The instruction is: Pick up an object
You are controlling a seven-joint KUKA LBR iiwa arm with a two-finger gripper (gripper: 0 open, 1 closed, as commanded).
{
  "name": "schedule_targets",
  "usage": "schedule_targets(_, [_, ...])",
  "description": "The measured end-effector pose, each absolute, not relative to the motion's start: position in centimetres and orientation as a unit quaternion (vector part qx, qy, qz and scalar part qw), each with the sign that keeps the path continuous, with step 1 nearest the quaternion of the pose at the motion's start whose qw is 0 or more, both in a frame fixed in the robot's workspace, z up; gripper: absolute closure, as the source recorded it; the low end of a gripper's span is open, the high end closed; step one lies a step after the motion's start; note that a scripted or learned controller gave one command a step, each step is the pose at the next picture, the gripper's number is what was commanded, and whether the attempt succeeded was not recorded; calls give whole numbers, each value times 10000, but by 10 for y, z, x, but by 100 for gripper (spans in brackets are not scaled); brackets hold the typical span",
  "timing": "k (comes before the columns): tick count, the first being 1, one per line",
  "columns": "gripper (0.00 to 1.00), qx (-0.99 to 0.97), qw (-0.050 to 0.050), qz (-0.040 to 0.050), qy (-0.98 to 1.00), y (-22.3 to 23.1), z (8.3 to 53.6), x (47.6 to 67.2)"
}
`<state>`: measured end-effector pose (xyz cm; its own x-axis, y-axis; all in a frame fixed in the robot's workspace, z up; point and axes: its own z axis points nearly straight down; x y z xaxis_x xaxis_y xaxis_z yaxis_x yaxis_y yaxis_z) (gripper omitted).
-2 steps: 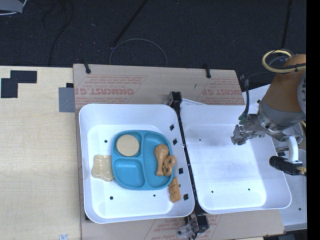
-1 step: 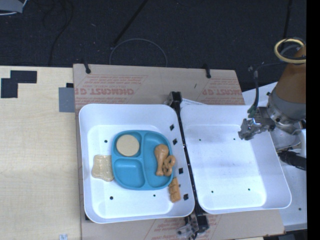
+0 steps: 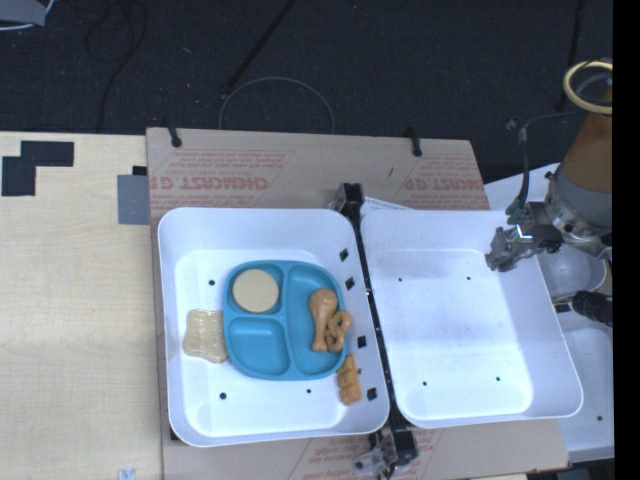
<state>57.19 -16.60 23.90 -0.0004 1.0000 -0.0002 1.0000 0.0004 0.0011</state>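
Gripper (image 3: pixel 505 248) sits at the right bin's (image 3: pixel 470 408) far right edge, over bare white plastic. A smooth blue tray (image 3: pixel 262 353) with three parts lies in the left bin (image 3: pixel 190 408), holding a round tan cookie (image 3: pixel 255 290) and a knobbly pretzel (image 3: pixel 328 320). A tan bread piece (image 3: pixel 206 335) lies beside the tray. Both bins rest on cardboard (image 3: pixel 300 168) on a pale wood bench (image 3: pixel 70 318). All food is well apart from the gripper.

The bench is viewed by a single fixed camera from above at a slant, far enough back that both white bins (image 3: pixel 190 368) are taken in side by side, with dark floor seen beyond them and the arm (image 3: pixel 590 168) at the right edge.
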Motion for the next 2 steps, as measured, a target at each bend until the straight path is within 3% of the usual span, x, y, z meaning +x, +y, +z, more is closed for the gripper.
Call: schedule_targets(2, [100,7062,-24,-10,7080,-65,225,563])
